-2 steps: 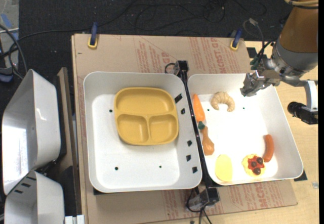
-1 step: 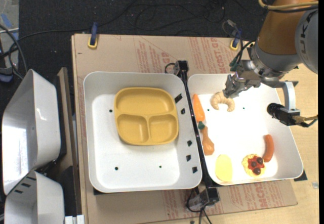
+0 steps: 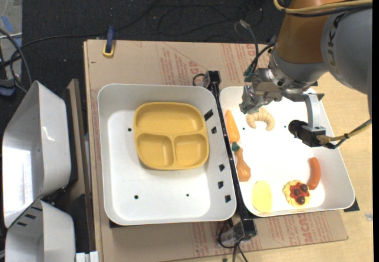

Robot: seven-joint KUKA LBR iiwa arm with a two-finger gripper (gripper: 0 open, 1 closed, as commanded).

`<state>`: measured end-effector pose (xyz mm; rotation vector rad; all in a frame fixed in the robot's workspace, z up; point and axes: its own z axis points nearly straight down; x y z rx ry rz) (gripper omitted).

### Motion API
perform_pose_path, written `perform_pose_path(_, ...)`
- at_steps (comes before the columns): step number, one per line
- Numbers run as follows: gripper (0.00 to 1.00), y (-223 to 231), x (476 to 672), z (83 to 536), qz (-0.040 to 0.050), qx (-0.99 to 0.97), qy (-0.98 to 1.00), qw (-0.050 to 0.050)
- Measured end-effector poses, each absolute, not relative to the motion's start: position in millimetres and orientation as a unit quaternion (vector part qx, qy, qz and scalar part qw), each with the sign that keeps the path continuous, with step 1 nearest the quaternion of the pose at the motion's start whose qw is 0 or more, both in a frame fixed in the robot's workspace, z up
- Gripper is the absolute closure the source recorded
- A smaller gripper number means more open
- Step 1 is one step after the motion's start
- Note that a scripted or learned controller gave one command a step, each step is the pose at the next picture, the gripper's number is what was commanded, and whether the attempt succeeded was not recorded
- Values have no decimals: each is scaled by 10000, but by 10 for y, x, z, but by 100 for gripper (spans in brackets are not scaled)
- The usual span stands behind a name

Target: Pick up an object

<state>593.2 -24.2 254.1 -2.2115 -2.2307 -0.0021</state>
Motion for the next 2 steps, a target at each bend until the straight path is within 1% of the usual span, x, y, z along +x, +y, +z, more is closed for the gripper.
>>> perform_pose_path(1,100,301,5996,2582,-10,-7040,-7102,-3)
perform_pose_path(2,100,901,5977,2581,-8,-7039,-7103,0)
